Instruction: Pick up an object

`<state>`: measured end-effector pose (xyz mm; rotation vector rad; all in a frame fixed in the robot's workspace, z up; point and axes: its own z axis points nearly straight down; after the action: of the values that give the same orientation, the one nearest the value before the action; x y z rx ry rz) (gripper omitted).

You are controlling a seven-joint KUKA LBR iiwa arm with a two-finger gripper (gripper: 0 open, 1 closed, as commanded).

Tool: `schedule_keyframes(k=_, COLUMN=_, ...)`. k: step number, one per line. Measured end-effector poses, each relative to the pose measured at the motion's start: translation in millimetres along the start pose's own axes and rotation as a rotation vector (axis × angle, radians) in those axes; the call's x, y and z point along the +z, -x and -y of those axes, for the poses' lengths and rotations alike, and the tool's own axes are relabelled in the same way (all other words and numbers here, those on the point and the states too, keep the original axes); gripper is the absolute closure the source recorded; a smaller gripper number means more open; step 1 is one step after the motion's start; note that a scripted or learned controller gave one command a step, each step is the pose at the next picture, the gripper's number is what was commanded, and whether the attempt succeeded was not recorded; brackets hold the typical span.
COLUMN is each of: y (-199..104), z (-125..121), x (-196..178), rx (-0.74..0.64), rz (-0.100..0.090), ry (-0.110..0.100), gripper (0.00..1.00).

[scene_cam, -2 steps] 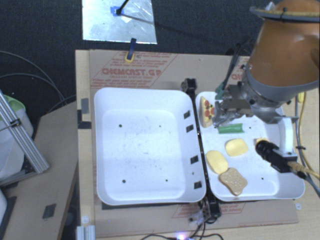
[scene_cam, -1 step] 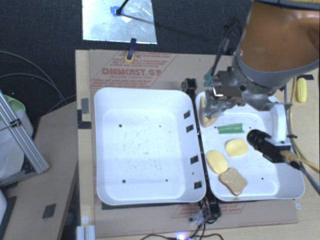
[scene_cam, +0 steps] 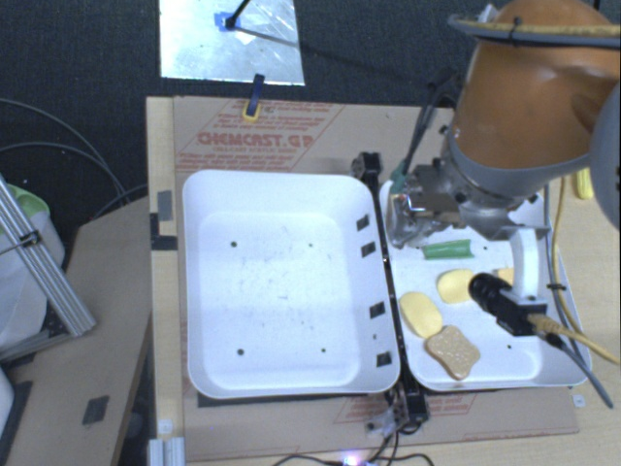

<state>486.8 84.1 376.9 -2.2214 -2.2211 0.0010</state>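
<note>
The right bin (scene_cam: 543, 362) holds a green stick (scene_cam: 447, 249), a pale yellow oval piece (scene_cam: 421, 313), a second yellow piece (scene_cam: 454, 285) and a tan biscuit-shaped thing (scene_cam: 453, 350). The arm's orange band and grey wrist hang over the far half of this bin and hide what lies under them. My gripper (scene_cam: 412, 210) is a metallic part at the bin's far left corner, just up and left of the green stick. I see nothing held in it.
The left bin (scene_cam: 209, 260) sits beside the right one, with a black divider strip (scene_cam: 380, 280) between them. A silver sheet (scene_cam: 231, 27) lies beyond the bins. A metal frame (scene_cam: 39, 270) stands at the far left.
</note>
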Motion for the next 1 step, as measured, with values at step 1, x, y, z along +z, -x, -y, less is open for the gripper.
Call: schedule_keyframes(k=1, y=11.3, z=-0.2, x=-38.0, rx=0.000, rz=-0.001, ry=0.007, gripper=1.00)
